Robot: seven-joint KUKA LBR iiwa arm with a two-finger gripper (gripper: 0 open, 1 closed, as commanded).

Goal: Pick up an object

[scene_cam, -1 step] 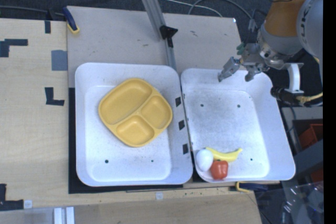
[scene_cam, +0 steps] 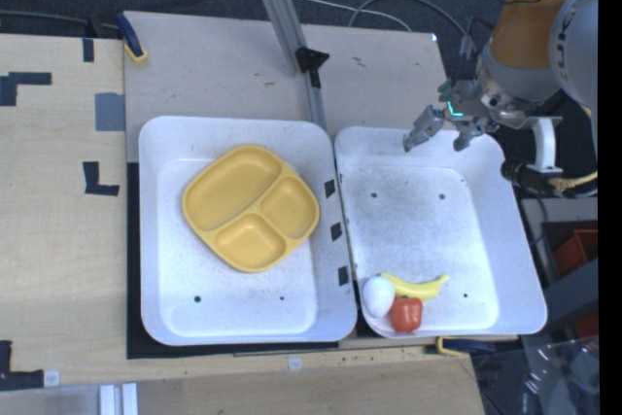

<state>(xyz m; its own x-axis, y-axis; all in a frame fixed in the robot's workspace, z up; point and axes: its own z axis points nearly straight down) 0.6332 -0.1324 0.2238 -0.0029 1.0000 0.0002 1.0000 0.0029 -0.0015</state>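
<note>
The gripper (scene_cam: 439, 133) hangs over the upper edge of the right bin (scene_cam: 486, 209), in the upper right of the frame. Its two fingers are spread apart and there is nothing between them. The things to pick up are far from it, down in the lower left corner of that same bin. So the gripper has to go down the frame and a little to the left to reach them. Three small things sit there, packed close together. A yellow banana (scene_cam: 420, 286) lies on its side, with its long way running left to right and its right tip curling up a bit. A white ball (scene_cam: 377, 296) sits just left of it, touching the bin's corner. A red pepper (scene_cam: 407, 313) sits just under the banana, touching it. Because they are squeezed together in the corner, I think grabbing just one could be tricky. The banana looks the easiest, since its right end sticks out free. The left bin (scene_cam: 165, 209) holds a yellow tray (scene_cam: 251, 207) with three parts, well apart from the gripper.
</note>
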